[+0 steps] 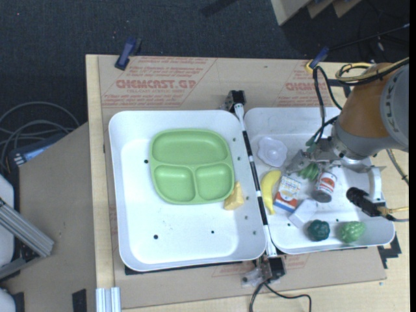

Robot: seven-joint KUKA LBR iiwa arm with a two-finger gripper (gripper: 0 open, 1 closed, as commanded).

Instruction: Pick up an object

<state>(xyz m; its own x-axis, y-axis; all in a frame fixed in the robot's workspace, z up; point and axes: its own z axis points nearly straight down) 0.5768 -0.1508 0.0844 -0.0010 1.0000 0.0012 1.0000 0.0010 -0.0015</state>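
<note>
Reaching from the right, arm (374, 112) hangs low over right bin (296, 117).

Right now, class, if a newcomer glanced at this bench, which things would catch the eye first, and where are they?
First, the pale green three-compartment plastic tray in the left white bin, with a small yellow piece at its lower right corner. Next, the grey arm with the orange band leaning over the right white bin, which is crowded with a yellow banana, a dark green ball and a light green lump.
</note>
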